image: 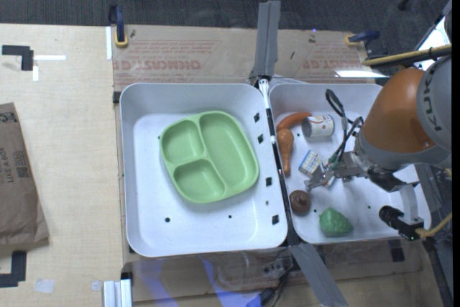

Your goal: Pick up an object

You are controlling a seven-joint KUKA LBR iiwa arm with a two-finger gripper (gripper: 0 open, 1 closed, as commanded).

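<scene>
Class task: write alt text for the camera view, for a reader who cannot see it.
A grey and orange arm reaches from the right, its gripper low in the right bin among a carrot, can, small box and green lump. The left bin holds a green tray.

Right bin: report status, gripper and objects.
Gripper low in right bin, fingers unclear. Nothing seen held. Small carton right beside it; brown round piece, green lump, carrot, can crowd close. Green tray in left bin.
</scene>
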